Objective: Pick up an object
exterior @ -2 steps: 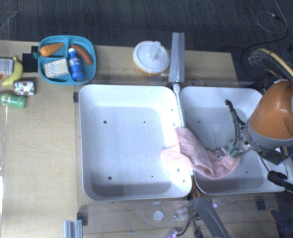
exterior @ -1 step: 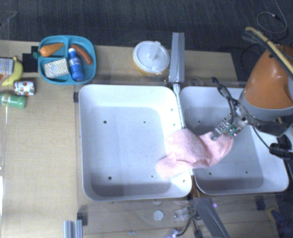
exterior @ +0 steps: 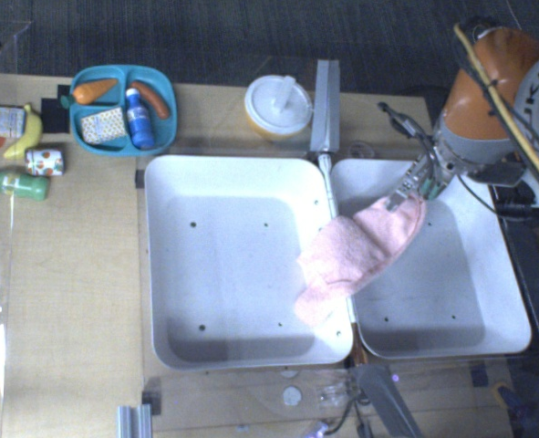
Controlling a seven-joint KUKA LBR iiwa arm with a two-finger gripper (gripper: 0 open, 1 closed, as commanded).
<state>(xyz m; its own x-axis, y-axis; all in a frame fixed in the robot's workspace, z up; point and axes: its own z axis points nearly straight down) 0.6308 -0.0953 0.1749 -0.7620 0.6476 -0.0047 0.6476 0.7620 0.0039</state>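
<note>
A pink cloth (exterior: 356, 254) hangs stretched from the right bin (exterior: 451, 318) across the divider into the left bin (exterior: 223, 272). Its upper right corner is pinched between the fingers of my gripper (exterior: 418, 192), which is shut on it above the right bin's back part. The cloth's lower end rests draped over the rim between the two bins. The grey arm with its orange band (exterior: 488, 71) reaches in from the upper right.
Behind the bins stand a white lidded cup (exterior: 279, 106) and a metal post (exterior: 324, 108). On the bench's left are a blue divided tray (exterior: 123, 109) of toy food, a banana (exterior: 25, 133), a small can (exterior: 44, 161) and a green bottle (exterior: 14, 183).
</note>
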